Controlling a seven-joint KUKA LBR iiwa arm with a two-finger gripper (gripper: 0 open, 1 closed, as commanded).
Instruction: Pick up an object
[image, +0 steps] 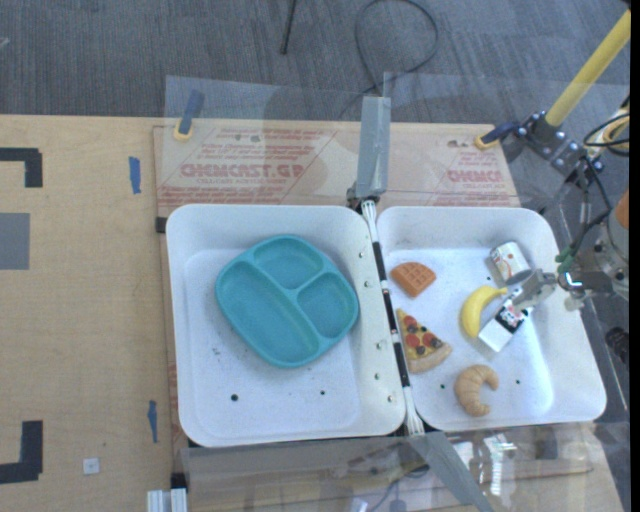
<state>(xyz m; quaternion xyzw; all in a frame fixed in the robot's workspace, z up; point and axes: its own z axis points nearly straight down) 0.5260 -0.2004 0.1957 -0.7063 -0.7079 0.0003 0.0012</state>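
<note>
Grey fingers (524, 297) low beside banana (478, 309), over small white box (502, 327), spread unclear

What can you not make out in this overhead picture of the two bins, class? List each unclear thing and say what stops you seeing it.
- Gripper: camera view, too small and blurred to tell how it stands.
- Small white box beside the banana: its upper end is covered by the gripper, and its label is too small to read.
- Arm: cut off by the right edge.
- Can: label print too small to read.
</note>
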